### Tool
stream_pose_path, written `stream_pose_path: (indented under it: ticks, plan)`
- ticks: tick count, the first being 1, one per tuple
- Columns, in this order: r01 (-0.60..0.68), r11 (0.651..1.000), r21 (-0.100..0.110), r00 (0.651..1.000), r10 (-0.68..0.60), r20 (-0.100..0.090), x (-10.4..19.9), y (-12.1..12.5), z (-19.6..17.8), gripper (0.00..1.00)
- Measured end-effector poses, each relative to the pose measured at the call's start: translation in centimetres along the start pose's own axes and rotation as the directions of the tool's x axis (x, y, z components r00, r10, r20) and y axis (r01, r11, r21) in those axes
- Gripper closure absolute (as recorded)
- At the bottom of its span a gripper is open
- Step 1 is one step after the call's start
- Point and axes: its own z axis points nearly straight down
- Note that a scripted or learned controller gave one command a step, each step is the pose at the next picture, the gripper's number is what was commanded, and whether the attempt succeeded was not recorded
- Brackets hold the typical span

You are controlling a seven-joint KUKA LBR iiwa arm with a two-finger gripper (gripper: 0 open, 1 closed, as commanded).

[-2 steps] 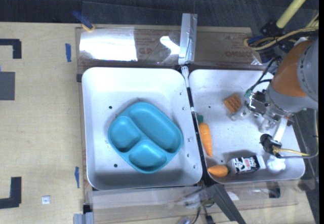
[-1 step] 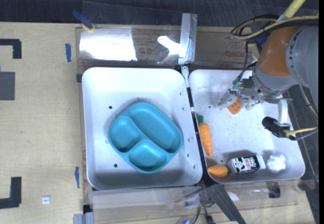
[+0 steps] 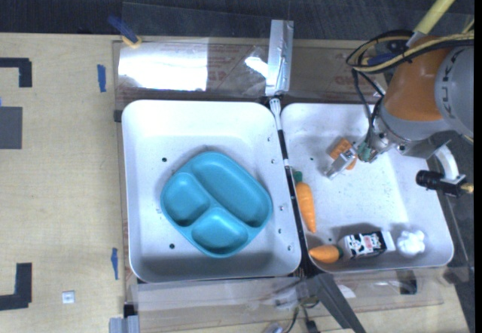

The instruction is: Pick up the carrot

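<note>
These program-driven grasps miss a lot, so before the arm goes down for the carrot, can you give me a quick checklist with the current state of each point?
1. Carrot in view: ok. The carrot lies in the right bin, against its left wall, green end toward the back.
2. Gripper over the carrot: not ok. The gripper sits up and to the right of it, apart from it.
3. Nothing in the gripper already: cannot tell.
4. Room around the carrot: not ok. The wall crowds one side; a small orange piece lies just beyond its tip.
5. Other clutter clear of the carrot: ok. The black and white carton and white lump lie apart, at the front.
</note>
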Motion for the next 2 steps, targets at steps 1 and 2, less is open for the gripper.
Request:
stream_pose_path:
  ticks: [1,2]
  plan:
    - [-0.068,0.998,0.016,0.998,0.068,-0.009,-2.3,4.9,0.1,0.0]
    - [-0.047,0.999,-0.002,0.999,0.047,0.0,5.0,-0.6,-0.1,0.0]
